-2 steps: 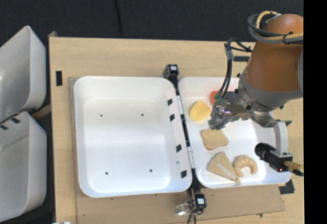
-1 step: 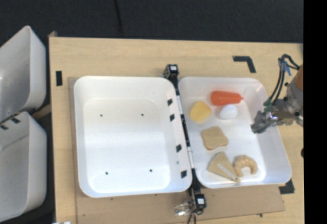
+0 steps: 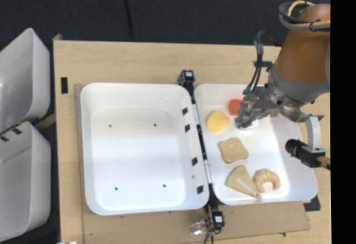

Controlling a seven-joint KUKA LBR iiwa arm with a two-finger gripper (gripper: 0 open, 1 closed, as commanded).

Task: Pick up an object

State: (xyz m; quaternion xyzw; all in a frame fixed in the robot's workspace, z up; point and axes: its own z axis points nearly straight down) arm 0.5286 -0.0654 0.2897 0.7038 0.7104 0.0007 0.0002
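We see the end effector (image 3: 245,121) low in the right bin (image 3: 295,179), just beside a red object (image 3: 235,105) and a yellow lemon (image 3: 218,122) — whether it grips anything we cannot tell. Bread slice (image 3: 233,150), cheese wedge (image 3: 241,181) and croissant (image 3: 267,179) lie nearer the front — apart from it.

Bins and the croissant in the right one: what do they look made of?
Bins: likely moulded plastic, smooth white with soft sheen and rounded corners. Croissant: probably a plastic or foam toy, its tan surface uniform and slightly glossy; real pastry can't be ruled out.
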